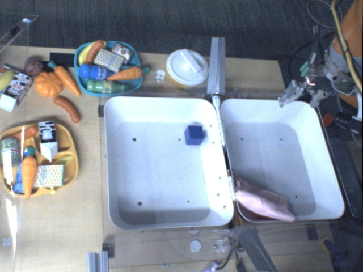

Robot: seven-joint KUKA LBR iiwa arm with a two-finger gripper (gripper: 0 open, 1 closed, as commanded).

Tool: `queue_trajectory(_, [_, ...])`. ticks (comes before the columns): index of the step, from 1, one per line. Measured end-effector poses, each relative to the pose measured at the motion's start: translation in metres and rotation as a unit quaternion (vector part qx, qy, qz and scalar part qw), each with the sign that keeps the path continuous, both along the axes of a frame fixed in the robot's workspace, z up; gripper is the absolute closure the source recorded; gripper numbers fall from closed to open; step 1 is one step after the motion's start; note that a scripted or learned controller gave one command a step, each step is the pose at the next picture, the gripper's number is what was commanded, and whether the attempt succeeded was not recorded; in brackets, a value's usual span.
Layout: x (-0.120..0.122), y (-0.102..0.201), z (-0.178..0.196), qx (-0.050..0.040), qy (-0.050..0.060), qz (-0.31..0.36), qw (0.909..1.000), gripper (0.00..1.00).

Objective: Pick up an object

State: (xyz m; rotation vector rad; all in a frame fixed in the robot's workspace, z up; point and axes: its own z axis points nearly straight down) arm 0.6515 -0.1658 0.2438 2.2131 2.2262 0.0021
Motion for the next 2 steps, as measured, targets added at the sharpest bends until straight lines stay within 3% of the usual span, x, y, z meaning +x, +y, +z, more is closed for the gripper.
queue_trajectory(1, [-0.075,0.004,-0.103,0.0007,0.002,-0.095,0.9955,0.00])
queue_trajectory(2, [-0.070,0.069,-0.065,0.0009,-0.001,-0.083,0.9965,0.00])
